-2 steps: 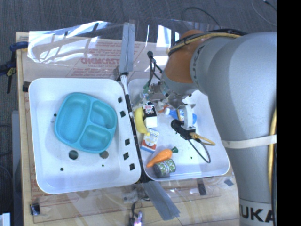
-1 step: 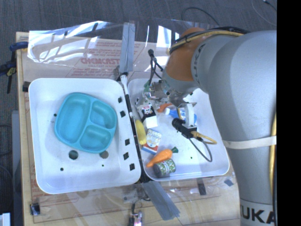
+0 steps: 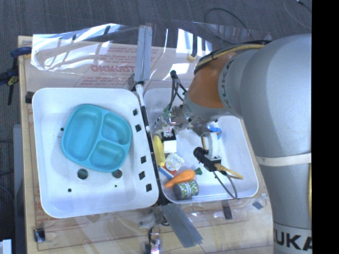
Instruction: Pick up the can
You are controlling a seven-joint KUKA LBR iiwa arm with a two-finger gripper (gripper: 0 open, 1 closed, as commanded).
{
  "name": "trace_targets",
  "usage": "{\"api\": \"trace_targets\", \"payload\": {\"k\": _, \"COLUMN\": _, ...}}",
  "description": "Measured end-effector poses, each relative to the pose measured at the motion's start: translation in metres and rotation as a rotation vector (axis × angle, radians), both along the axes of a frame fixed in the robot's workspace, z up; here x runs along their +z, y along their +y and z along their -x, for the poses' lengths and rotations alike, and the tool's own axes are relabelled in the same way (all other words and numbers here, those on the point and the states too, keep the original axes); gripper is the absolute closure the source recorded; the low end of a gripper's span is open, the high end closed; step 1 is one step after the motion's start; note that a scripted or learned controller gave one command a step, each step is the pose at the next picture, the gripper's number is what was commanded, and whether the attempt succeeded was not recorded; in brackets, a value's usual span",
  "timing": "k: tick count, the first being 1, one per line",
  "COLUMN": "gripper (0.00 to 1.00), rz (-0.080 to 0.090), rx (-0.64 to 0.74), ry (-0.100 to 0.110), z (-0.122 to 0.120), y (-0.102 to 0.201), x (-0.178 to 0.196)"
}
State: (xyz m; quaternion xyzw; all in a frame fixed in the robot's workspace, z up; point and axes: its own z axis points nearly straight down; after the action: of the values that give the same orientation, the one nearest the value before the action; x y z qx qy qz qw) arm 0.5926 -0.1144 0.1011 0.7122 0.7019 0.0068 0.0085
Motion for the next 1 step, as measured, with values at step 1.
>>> {"api": "trace_targets", "payload": {"k": 1, "gripper": 1.0, "rz": -0.004, "rx": -0.167, "ry": 0.024, "z": 0.0332, "y": 0.0635, "x": 0.0904}}
